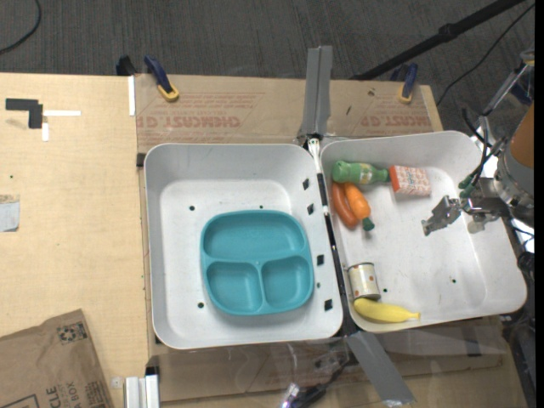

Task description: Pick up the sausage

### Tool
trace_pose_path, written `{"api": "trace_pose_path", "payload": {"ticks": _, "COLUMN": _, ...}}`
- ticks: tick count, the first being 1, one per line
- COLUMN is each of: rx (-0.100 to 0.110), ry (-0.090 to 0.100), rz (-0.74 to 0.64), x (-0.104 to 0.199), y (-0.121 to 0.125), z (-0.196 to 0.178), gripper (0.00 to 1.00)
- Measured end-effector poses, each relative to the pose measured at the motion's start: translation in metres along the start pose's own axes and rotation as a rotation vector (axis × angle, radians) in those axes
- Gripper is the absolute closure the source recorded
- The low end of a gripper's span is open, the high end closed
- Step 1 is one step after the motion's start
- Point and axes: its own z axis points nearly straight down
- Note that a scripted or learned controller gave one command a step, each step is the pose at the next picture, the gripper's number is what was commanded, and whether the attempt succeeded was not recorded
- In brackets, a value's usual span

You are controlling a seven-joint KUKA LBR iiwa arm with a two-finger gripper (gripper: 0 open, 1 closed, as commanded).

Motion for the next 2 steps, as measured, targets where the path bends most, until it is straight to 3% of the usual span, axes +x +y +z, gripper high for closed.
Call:
{"api": "trace_pose_path", "payload": {"ticks": 1, "rx": -0.009, "ry": 0.001, "rz": -0.031, "x": 0.0603, "y": -0.0021, "z": 0.1274, "gripper": 0.00}}
{"api": "trace_pose_path", "payload": {"ticks": 2, "rx": -0.029, "ry": 0.007, "rz": 0.436, "x": 0.0629, "y": 0.0002, "z": 0.1332, "gripper": 0.00}}
